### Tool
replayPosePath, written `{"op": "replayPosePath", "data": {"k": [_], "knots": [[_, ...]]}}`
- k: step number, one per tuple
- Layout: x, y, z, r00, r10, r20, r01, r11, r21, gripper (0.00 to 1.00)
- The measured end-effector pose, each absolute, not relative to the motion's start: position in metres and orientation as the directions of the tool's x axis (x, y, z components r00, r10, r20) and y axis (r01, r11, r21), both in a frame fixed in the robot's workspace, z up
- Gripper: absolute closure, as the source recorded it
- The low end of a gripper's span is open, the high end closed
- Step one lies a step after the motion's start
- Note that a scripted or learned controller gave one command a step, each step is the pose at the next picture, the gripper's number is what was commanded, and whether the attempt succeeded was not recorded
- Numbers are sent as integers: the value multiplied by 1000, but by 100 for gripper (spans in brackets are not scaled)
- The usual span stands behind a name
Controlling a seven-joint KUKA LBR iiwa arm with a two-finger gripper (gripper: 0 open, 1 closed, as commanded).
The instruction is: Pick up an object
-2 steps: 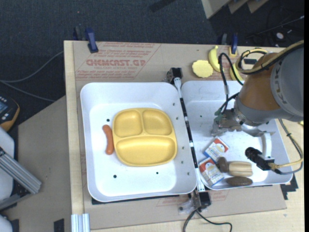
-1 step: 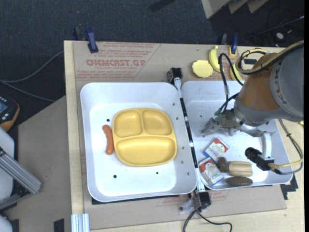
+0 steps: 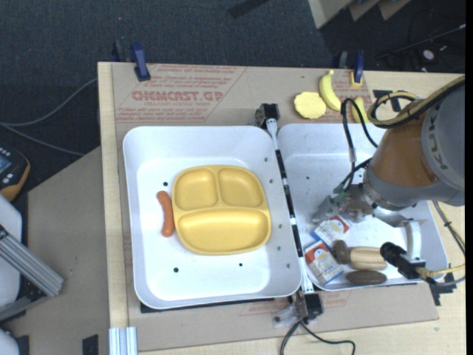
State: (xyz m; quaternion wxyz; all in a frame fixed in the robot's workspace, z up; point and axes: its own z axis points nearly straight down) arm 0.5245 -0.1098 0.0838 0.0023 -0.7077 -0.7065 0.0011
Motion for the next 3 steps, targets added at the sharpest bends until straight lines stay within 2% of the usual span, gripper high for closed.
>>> {"op": "replayPosePath", "data": {"k": [1,2,3], "knots": [[542,-123,84,1,1000,-1,1000,-1,2,0],[542,-122,95,1,1000,-1,1000,-1,3,100],[542,-122,94,1,1000,-1,1000,-1,2,0]]}}
